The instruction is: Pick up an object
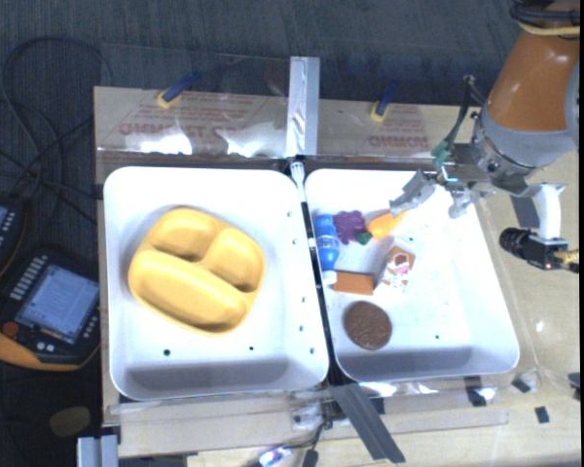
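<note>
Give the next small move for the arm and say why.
Probably lower the gripper toward the carrot just beyond its tip. The gripper sits above the right bin's far corner, and the carrot is the nearest item, though it lies against the purple grapes, so a clean grasp may be hard.

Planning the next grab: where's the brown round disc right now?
The brown disc lies in the right bin, near its front, just below the orange block.

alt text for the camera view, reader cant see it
The arm's hand hangs over the right bin, near an orange piece, purple toy, blue bottle, brown block and brown disc. The left bin holds a big yellow form.
</note>
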Tool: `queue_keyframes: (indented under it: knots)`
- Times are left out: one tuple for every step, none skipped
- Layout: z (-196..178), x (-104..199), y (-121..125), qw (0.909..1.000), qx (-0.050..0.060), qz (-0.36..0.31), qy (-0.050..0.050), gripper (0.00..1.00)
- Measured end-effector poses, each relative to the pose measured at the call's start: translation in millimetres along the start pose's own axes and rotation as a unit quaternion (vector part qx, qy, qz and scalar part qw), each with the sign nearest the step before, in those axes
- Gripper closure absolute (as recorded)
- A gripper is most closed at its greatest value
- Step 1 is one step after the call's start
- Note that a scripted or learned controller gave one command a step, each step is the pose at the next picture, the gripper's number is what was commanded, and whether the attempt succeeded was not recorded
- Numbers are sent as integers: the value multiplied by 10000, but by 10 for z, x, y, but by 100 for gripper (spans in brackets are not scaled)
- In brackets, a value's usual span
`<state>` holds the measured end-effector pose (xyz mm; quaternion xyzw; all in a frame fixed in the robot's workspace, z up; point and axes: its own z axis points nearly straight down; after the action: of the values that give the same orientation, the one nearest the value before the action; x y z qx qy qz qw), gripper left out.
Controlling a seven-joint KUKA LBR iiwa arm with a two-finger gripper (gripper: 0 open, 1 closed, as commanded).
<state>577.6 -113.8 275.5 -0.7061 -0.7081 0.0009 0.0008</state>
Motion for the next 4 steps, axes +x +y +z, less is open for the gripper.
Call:
queue_keyframes:
  knots:
    - [727, -330, 752, 9982, -1, -606, -12, 0]
    - [1865, -211, 253, 9938, -56, -1108, -14, 0]
    - [1759, -212, 267, 9938, -77, -1105, -13, 100]
    - [1852, -398, 490, 9794, -51, 2021, 7, 100]
